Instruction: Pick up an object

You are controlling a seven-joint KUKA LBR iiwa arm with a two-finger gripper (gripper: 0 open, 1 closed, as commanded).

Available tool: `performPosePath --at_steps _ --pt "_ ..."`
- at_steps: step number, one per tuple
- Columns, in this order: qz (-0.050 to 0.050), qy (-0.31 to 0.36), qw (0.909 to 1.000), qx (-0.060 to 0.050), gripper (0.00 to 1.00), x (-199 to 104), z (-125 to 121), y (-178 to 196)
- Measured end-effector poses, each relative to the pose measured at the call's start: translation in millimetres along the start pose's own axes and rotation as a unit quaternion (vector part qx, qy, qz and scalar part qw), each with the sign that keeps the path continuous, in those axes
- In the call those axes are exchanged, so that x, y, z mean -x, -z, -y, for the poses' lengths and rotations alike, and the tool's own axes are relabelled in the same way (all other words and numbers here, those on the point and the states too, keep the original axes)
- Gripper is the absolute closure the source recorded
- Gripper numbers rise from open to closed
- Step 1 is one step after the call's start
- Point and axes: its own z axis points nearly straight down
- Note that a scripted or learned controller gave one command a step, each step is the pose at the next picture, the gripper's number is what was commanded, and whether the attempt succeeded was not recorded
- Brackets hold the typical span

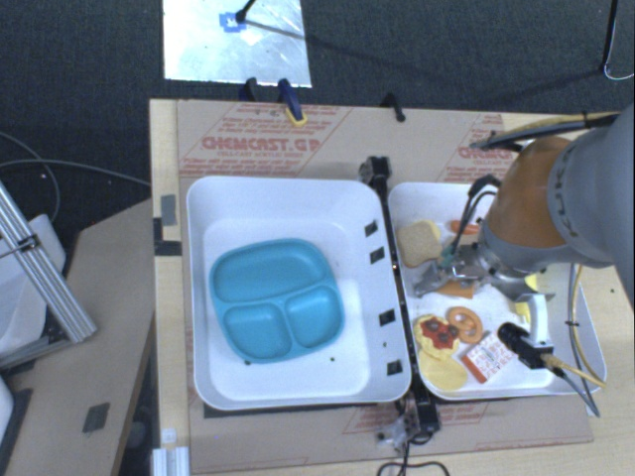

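My gripper [440, 274] is low in the right bin [427, 198], near its left side. Just below it lies a flat orange piece [458, 289], partly under the gripper. A beige bread-like piece [419, 241] sits just above and left of the gripper. Toward the bin's front lie a red pizza-like slice [437, 333], a brown pretzel-like ring [463, 319], a pale yellow disc [446, 373] and a red and white packet [485, 357]. The arm hides the right part of the bin.
The left bin [288, 198] holds a blue divided tray [275, 296]. A black divider with clips [389, 256] runs between the two bins. A small red-orange bit [454, 227] lies near the right bin's back.
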Motion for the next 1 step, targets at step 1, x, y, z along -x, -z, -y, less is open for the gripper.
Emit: performPosePath --at_steps 1 --pt "0.002 -0.004 1.0 0.003 1.0 5.9 -1.1 15.6"
